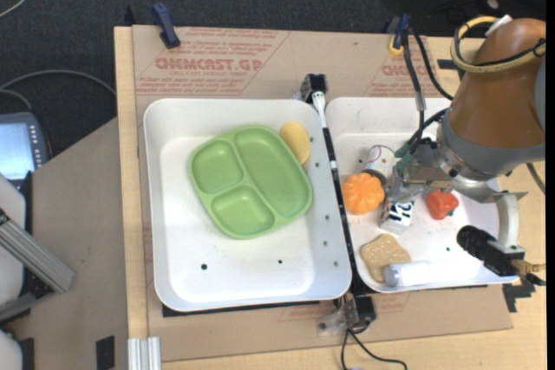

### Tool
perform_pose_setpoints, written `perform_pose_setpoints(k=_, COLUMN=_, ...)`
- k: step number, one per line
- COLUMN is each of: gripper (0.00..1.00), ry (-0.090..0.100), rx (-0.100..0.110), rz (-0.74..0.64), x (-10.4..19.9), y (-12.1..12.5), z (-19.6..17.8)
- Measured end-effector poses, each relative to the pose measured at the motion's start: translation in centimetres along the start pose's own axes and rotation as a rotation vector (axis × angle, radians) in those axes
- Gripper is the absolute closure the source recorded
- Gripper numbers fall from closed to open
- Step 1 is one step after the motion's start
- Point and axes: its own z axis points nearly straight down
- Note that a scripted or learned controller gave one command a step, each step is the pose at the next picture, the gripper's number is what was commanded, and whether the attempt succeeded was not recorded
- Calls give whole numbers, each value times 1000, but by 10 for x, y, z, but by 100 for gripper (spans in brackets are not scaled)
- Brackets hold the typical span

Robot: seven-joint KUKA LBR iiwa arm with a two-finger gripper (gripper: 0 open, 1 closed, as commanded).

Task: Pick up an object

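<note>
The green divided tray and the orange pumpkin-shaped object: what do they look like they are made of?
The green divided tray looks like moulded plastic with a smooth, slightly matte finish: uniform colour, rounded compartment ridges, soft highlights. The orange pumpkin-shaped object seems to be plastic or rubber toy food: saturated even colour, moulded ribs, faint sheen. Which of the two it is can't be settled from this view.

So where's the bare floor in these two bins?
Left bin: open strip along the near wall, in front of the green tray. Right bin: bare at the far wall; crowded around the end effector, orange pumpkin and cracker.
</note>
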Motion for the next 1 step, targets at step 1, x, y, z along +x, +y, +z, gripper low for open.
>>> perform_pose_setpoints(k=1, gripper=100, ry=1, rx=-10, rz=-11, x=113, y=1, z=-31)
